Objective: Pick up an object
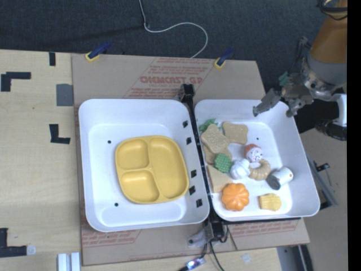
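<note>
arm (327, 44): grey with orange band, comes in from the right, over the far right corner of the right bin
gripper (276, 107): hangs over the far right rim of the right bin; two dark fingers spread apart, nothing between them
fingers: one (263, 106) pointing left over the bin's inside, the other (291, 108) nearer the rim
right bin (302, 151): white, shallow, holds a heap of toy food, all in its left and near part
toy food, far side: two tan bread-like slices (224, 135) side by side, a bit of green just left of them
middle: green waffle-textured piece (223, 162), white and red round piece (253, 152), small white piece (239, 170), tan lumpy piece (260, 171), all touching or nearly so
near side: orange pumpkin (234, 196), yellow ridged piece (269, 201) just right of it, grey and white cylinder (279, 177) above that
gripper vs objects: well apart, none touched
left bin (96, 151): white, holds a yellow divided plate (151, 169) with three compartments, lying flat in the middle
under bins: brown cardboard sheet (163, 78) with red print, clamps at its far corners
background: white cable (175, 27) on dark floor
</note>
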`<state>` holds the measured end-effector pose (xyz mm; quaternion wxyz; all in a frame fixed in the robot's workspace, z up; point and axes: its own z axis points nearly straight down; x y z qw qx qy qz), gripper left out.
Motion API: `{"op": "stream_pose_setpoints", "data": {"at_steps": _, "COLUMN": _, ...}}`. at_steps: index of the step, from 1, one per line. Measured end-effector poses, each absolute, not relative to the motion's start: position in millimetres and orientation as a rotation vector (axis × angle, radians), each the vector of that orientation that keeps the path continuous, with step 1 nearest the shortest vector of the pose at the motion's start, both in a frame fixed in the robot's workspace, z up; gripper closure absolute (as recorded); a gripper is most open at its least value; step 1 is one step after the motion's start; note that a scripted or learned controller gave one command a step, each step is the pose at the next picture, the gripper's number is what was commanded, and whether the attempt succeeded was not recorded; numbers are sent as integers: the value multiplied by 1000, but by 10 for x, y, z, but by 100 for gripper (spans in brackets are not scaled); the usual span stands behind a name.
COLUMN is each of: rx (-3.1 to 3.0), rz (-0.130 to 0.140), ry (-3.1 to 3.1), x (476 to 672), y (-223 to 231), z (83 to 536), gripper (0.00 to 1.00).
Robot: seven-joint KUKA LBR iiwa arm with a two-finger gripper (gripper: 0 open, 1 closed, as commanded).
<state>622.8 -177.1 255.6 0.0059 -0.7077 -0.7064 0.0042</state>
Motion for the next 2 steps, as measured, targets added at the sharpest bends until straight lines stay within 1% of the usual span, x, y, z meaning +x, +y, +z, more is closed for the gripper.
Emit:
{"op": "stream_pose_setpoints", "data": {"at_steps": 1, "rx": -2218, "rz": 3, "ry": -2221, "x": 6247, "y": -1766, "z": 2627, "gripper": 0}}
{"op": "stream_pose_setpoints", "data": {"at_steps": 2, "rx": -2215, "rz": 10, "ry": -2217, "x": 6195, "y": -1816, "z": 1992, "gripper": 0}}
